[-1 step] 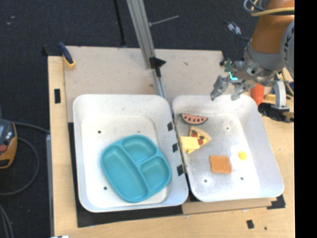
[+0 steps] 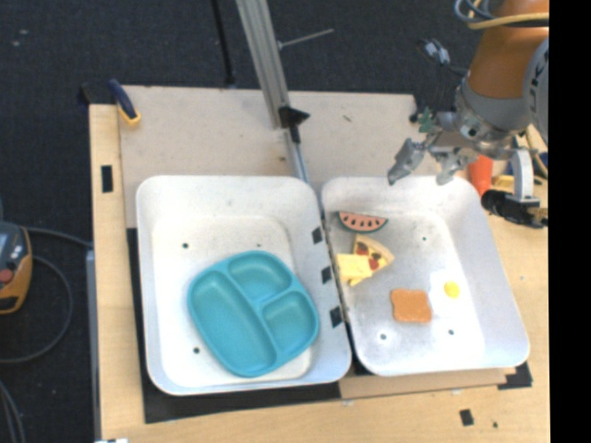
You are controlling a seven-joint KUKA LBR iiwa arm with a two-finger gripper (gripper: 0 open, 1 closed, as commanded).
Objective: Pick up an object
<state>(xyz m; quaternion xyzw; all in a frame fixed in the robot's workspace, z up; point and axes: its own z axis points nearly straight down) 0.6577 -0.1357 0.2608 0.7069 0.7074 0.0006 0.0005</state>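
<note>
Above right bin (image 2: 499, 275) rim, fingers (image 2: 404, 166) spread, gripping nothing

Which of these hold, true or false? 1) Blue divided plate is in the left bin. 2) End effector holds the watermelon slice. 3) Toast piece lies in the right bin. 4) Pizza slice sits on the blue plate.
1) True: the blue divided plate lies in the left bin.
2) False: the end effector is open, over the right bin's far edge; the watermelon slice lies on the bin floor.
3) True: toast piece.
4) False: the pizza slice is in the right bin.
</note>
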